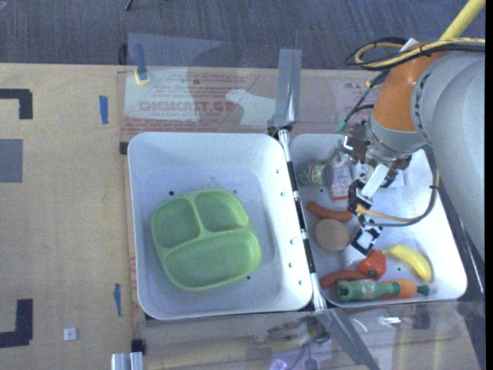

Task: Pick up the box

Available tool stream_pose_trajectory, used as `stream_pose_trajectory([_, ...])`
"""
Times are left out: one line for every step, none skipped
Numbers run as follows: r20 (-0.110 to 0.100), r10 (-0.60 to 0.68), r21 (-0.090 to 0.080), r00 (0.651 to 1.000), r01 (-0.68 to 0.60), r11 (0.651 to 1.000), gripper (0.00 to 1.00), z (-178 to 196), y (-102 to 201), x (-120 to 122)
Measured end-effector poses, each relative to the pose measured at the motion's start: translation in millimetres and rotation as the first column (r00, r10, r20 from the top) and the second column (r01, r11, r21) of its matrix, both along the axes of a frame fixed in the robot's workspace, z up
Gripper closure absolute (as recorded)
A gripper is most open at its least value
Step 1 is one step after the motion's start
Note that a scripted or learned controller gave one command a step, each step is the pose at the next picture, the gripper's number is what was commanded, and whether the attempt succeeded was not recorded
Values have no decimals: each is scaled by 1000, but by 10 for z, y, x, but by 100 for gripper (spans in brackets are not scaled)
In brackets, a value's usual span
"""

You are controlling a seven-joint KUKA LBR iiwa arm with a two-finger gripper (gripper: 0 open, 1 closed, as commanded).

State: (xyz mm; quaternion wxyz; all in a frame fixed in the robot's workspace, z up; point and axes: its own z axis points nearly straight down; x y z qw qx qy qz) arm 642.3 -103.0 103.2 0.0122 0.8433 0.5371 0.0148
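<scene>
The left bin (pixel 154 160) holds just a green divided plate (pixel 205 239). In the right bin (pixel 453 282), toward its far left corner, a small can (pixel 312 175) lies with the box (pixel 340 182) just beside it. The box is just left of my jaws and seems to run lengthwise away from the camera, so I judge a short reach leftward. Whether my jaws are open or closed, I cannot tell. Nearer the camera lie a brown round lump (pixel 333 235), a green bottle (pixel 360 289) and a banana (pixel 413 260).
</scene>
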Motion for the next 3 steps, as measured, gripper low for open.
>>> stream_pose_trajectory([-39,-72,4,997,72,997,0,816,296,-291])
stream_pose_trajectory([-39,-101,4,994,101,995,0,241,12,208])
stream_pose_trajectory([-39,-190,5,981,190,982,0,-181,54,-72])
